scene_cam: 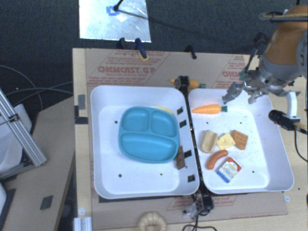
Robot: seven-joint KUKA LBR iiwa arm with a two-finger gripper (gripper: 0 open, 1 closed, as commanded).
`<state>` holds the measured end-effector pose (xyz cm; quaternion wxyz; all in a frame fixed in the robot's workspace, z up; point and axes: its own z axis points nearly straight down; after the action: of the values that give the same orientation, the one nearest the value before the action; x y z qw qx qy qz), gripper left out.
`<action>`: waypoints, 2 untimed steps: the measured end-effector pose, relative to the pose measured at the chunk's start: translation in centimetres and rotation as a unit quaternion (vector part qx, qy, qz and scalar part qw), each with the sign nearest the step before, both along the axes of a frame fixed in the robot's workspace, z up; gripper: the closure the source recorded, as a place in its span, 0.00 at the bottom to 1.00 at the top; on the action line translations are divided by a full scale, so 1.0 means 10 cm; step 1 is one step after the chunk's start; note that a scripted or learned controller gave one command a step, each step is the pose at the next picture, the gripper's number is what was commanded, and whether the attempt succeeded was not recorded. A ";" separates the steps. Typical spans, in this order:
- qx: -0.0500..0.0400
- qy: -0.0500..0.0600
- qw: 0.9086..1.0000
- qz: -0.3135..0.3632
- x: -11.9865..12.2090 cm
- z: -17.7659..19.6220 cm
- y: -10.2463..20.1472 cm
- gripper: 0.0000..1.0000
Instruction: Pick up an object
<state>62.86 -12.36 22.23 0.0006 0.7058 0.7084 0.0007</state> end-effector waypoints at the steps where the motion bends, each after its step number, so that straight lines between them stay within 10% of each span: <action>1: 0.000 0.001 1.000 0.000 0.05 -0.61 0.02 0.00; 2: 0.000 0.001 1.000 0.001 0.10 -1.09 0.11 0.00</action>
<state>63.83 -11.29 11.36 -0.0004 0.7049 0.7093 -0.0004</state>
